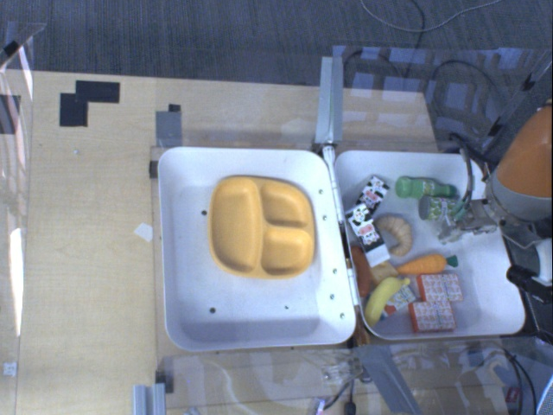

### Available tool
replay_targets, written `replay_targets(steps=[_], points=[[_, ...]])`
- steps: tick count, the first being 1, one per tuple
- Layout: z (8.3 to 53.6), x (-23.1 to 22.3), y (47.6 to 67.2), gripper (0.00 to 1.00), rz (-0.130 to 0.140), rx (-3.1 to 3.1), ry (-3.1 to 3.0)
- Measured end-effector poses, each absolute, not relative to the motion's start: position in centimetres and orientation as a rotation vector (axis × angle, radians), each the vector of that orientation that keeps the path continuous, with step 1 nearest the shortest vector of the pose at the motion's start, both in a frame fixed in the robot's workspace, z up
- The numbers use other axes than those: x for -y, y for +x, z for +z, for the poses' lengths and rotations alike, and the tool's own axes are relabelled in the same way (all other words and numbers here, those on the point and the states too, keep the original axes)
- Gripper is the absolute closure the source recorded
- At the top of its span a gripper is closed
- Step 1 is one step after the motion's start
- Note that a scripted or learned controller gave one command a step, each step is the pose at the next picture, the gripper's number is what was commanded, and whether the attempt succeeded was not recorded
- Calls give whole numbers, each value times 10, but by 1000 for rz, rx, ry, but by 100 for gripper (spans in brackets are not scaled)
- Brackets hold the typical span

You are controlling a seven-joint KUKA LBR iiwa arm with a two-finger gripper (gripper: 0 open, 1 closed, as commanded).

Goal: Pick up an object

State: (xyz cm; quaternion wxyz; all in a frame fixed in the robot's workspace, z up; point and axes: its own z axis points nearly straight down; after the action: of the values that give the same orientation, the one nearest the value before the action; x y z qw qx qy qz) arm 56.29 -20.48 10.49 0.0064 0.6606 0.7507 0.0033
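Floor [173,15]: dark blue-grey ribbed carpet beyond my bench | Cable [415,11]: thin, looped on that carpet, upper right | Bench top [86,258]: pale wood, evenly lit | Tape marks [86,102]: black, blocky, at its upper left | Metal brackets [168,126]: grey, on the bench top

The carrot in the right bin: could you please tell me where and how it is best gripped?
Probably at mid-length, from above, closing across its narrow width. The carrot lies flat and roughly left-right, but the bun and box crowd its sides.
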Motion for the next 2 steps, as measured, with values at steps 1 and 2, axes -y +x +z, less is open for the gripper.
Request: replay_targets(steps=[1,2], points=[[105,205,563,0,10,-2349,2067],[88,188,647,0,5,-2331,2095]])
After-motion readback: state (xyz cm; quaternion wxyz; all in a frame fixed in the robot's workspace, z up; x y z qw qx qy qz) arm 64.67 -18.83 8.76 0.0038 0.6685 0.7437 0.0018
